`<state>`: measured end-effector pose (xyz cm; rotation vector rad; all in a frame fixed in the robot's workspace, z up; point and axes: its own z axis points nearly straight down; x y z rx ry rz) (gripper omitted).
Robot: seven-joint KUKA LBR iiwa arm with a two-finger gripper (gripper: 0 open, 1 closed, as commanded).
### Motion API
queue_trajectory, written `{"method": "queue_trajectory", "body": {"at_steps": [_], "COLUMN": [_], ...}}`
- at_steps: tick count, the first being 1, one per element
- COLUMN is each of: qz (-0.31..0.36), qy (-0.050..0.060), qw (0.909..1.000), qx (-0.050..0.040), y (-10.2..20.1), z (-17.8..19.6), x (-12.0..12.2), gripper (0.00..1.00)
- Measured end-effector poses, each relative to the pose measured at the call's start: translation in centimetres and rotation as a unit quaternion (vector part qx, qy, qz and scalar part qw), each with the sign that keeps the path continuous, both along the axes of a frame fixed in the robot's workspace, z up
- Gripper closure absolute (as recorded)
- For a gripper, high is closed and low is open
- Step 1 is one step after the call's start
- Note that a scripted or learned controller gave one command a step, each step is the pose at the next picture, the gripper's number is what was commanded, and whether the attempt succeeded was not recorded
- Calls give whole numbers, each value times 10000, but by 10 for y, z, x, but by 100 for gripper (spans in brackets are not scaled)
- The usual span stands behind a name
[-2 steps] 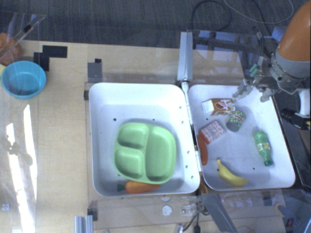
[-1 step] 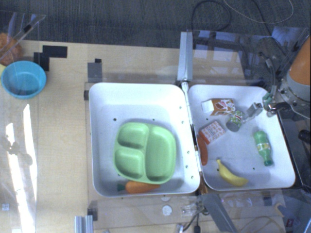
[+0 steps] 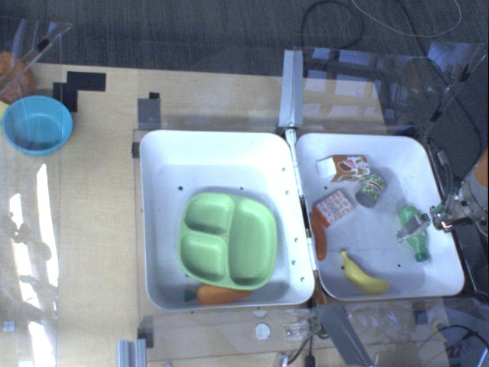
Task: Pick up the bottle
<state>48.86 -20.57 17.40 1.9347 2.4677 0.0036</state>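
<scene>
1. Left bin (image 3: 153, 205) has a green divided plate (image 3: 229, 239) with a carrot (image 3: 221, 295) below it, nothing to do with the job.
2. Right bin (image 3: 439, 167) holds the green bottle (image 3: 413, 234), lying near its right edge, lower right of the frame. A banana (image 3: 364, 275) sits lower left of it.
3. Progress, I'd guess: the bottle looks like it's resting on the bin floor, so not lifted yet.
4. The gripper (image 3: 434, 220) is right at the bottle, metal tips touching or just beside it. Can't tell how wide it's spread or whether it has hold of anything; too small and blurry.
5. Most of the arm (image 3: 480, 182) is cut off at the right edge.
</scene>
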Motion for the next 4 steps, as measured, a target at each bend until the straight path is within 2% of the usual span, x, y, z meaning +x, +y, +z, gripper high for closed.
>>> {"method": "queue_trajectory", "body": {"at_steps": [1, 2, 3, 4], "qz": [-434, -12, 300, 84], "qy": [-41, -21, 4, -17], "qw": [9990, 10000, 9996, 10000], "qx": [1, -4, 3, -2], "y": [1, 10, 1, 2], "z": [-84, 36, -66, -86], "x": [40, 108, 59, 112], "gripper": [0, 0, 0, 0]}}
